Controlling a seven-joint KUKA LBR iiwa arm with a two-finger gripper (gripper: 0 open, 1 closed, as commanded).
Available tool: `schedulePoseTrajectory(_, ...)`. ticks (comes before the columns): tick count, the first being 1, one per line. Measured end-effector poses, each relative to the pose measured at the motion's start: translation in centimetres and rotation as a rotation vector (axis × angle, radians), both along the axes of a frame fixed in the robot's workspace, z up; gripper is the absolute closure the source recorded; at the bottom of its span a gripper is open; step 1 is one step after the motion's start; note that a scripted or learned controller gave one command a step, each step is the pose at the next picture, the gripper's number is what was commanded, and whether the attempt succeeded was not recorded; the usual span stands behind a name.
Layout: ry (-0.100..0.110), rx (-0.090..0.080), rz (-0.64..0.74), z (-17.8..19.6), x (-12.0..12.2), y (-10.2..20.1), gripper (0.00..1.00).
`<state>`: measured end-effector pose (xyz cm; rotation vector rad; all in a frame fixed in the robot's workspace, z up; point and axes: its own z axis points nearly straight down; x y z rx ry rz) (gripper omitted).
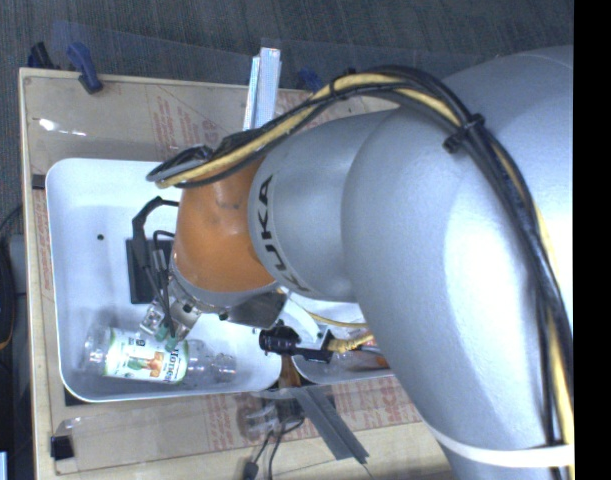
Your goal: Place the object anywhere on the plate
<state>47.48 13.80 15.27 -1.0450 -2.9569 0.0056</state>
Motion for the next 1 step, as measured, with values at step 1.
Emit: schedulePoseTrajectory(1,-0.006,0.002,0.215,6.74,0.88,-9.53,1.00)
